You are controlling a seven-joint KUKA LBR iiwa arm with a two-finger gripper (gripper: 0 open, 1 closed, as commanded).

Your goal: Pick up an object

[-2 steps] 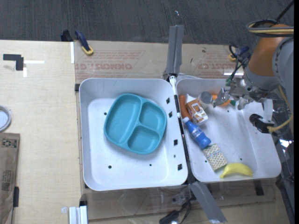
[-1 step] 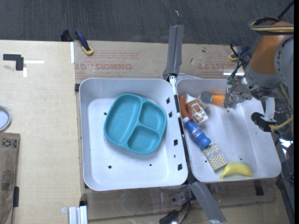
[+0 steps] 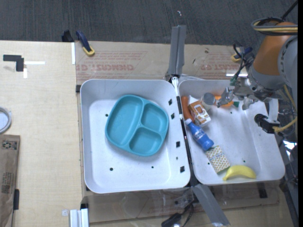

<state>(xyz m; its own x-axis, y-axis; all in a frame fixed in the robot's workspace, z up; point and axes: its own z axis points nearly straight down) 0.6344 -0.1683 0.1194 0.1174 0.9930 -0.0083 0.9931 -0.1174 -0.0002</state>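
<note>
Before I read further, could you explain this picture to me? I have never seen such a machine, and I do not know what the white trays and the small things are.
The picture is taken by one fixed camera above a bench, looking down at a slant. The grey and orange machine at the right is a robot arm. Its gripper, the part that grasps, hangs over the far end of the right bin. I cannot tell if it holds anything. Two shallow white bins stand side by side. The left bin holds a blue divided plate. The right bin holds an orange carton, a blue bottle, a speckled sponge and a banana. The arm's job is to pick up one object.
</note>
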